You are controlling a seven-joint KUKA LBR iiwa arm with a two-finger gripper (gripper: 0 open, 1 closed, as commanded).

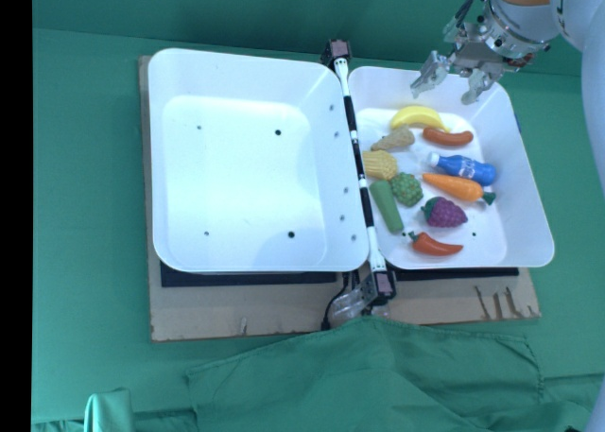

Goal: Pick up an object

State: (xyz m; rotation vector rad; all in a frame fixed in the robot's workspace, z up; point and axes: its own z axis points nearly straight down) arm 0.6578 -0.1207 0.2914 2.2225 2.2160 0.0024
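Observation:
My gripper [449, 83] hangs open above the far edge of the right bin [529, 232], with nothing between its fingers. Below it in that bin lie several toy foods: a yellow banana [419, 117], a red sausage [447, 137], a blue bottle [465, 169], an orange carrot [456, 187], purple grapes [443, 212], a red chili pepper [435, 246], a green cucumber [386, 206], a green broccoli-like piece [407, 189], a yellow corn cob [379, 164] and a tan piece [393, 141]. The banana is the nearest to the fingers.
The left bin [248, 161] is bare white plastic. A black and white divider bar [356, 161] runs between the two bins. Both rest on a cardboard sheet [236, 317] over green cloth, which is rumpled at the front [378, 378].

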